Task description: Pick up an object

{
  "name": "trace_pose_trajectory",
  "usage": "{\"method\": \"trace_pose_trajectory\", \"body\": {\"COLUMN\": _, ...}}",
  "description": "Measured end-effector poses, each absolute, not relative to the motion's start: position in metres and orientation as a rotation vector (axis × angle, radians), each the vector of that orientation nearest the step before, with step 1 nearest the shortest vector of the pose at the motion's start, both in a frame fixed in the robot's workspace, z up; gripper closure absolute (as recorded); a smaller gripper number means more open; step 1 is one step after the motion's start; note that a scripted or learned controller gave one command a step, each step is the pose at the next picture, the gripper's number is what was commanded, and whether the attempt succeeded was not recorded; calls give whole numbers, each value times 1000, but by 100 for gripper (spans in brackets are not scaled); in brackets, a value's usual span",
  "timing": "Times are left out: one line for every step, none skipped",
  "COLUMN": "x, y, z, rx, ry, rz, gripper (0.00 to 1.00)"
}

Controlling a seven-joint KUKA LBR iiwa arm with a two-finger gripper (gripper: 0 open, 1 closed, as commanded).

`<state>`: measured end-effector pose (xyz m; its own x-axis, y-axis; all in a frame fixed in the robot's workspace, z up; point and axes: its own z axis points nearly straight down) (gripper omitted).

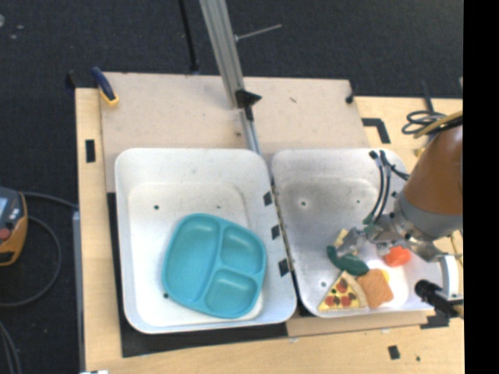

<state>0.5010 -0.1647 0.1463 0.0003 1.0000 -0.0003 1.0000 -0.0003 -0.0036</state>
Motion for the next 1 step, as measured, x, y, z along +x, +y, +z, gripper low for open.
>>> {"method": "trace_pose_trajectory", "body": {"x": 502, "y": -166, "z": 100, "rx": -2225, "ry": -2222, "rz": -2, "gripper": 0}}
